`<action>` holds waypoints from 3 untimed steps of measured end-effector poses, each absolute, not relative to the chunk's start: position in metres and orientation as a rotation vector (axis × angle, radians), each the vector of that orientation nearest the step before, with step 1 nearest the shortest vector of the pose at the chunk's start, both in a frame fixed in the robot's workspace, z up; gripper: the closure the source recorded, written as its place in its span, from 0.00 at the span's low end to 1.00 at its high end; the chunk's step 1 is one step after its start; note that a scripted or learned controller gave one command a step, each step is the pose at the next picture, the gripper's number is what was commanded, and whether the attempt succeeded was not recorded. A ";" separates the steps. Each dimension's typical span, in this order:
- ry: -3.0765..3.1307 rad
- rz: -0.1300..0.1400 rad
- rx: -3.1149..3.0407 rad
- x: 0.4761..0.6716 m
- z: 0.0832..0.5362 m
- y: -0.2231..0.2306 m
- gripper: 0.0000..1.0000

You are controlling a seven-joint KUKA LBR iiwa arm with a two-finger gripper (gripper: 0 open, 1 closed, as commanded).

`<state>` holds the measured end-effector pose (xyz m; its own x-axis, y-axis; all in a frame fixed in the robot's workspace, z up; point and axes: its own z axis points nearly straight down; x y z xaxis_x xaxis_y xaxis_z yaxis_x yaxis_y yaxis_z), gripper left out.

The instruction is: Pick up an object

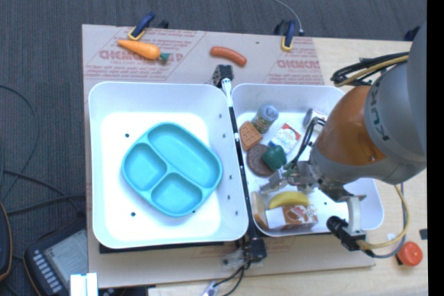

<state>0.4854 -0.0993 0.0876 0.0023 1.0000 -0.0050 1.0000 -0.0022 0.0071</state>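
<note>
Filling the right bin (244, 102): banana (288, 199), jar (265, 117), toy foods; fingers' (286, 175) state unclear; blue tray (172, 168) left.

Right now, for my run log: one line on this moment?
arm: over right bin | gripper: above banana | holding: nothing seen | tray: left bin

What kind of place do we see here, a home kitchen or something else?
Probably a robot test bench, not a kitchen: a grey arm reaches over two white bins, toy food like a banana fills one, and clamps hold cardboard.
</note>
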 end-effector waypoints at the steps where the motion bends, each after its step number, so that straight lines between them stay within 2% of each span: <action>1: 2.212 0.006 2.217 0.487 0.098 -0.099 1.00; 2: 2.213 0.005 2.218 0.486 0.098 -0.099 0.00; 3: 2.217 0.002 2.219 0.485 0.087 -0.099 0.00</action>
<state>0.4851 -0.0990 0.0874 0.0008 1.0000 -0.0026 1.0000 -0.0008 0.0048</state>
